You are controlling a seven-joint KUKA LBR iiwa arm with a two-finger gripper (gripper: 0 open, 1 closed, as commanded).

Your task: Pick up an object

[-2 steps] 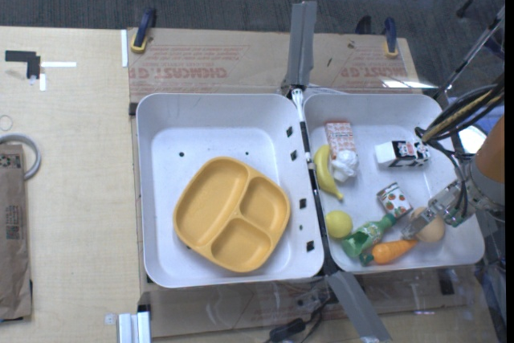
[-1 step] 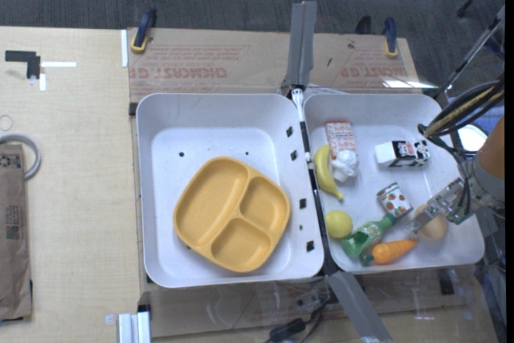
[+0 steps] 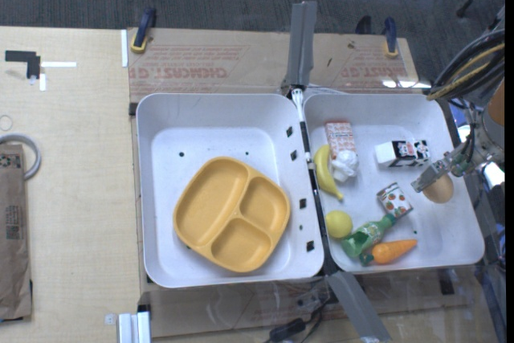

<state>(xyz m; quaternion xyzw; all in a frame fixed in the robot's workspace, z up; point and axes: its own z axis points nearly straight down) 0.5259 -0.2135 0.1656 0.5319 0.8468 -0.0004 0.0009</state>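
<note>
My fingers point(image 3: 434, 175) hang low at the three o'clock edge of the right bin point(image 3: 450, 253), reaching in from the right. I cannot tell whether they are spread or pressed together; they read as one grey blur. Just beside them, toward five o'clock, sits a small tan round thing point(image 3: 439, 191), possibly an egg or a nut, touching or nearly touching their tip.

The rest of the right bin's load lies toward nine o'clock from me. A black-and-white carton point(image 3: 403, 152) is nearest, at my ten o'clock. A small patterned box point(image 3: 394, 201) lies at my seven o'clock, with a green bottle point(image 3: 368, 237) and an orange carrot point(image 3: 393, 251) below it near the bin's six o'clock rim. A lemon point(image 3: 339, 223), a banana point(image 3: 324, 172), a pink carton point(image 3: 340, 137) and a crumpled white lump point(image 3: 345, 165) crowd the bin's nine o'clock wall.

The left bin point(image 3: 161, 173) holds a yellow divided plate point(image 3: 231, 213). Both bins rest on the table point(image 3: 64, 173).
</note>
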